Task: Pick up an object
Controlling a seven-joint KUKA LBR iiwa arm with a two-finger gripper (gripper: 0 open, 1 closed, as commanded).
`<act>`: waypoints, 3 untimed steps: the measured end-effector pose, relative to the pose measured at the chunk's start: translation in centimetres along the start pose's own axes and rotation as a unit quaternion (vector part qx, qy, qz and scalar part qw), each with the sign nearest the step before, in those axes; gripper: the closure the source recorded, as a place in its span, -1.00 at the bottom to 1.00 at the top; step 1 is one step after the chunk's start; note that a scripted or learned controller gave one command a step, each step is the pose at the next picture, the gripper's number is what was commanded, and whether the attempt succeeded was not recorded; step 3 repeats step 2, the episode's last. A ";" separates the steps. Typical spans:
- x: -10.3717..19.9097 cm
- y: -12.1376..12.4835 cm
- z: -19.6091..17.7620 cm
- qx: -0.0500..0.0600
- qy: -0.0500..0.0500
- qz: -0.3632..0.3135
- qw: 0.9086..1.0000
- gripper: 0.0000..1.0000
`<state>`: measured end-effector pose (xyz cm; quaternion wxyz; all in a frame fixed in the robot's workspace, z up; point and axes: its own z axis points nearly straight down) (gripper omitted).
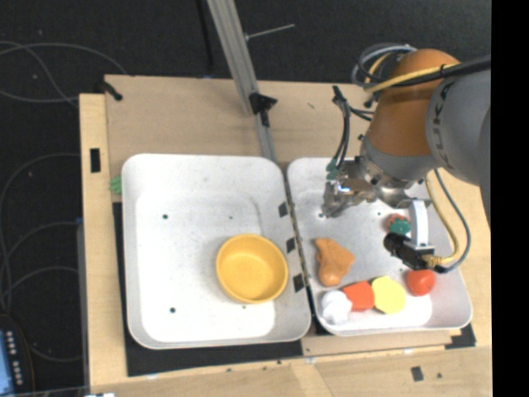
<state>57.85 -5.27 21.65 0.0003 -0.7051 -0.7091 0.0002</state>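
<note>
My gripper (335,203) hangs over the upper left part of the right bin (307,180), above bare bin floor. Nothing shows between its fingers. Below it lies a tan pear-shaped toy (332,260). Along the bin's near edge sit a white object (335,305), an orange-red block (359,295), a yellow lemon-like piece (389,295) and a red round one (421,281). A small red and green item (397,221) lies just right of the gripper.
The left bin (165,197) holds a yellow bowl (251,268) near its lower right corner. A slanted metal pole (240,64) stands behind the bins. The bench's wooden rim surrounds both bins.
</note>
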 end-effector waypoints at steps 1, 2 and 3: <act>4.6 -2.4 0.3 0.000 0.000 0.000 1.000 1.00; 9.5 -5.1 -1.2 0.000 0.001 -0.001 1.000 1.00; 9.5 -5.1 -1.2 0.000 0.001 -0.001 1.000 1.00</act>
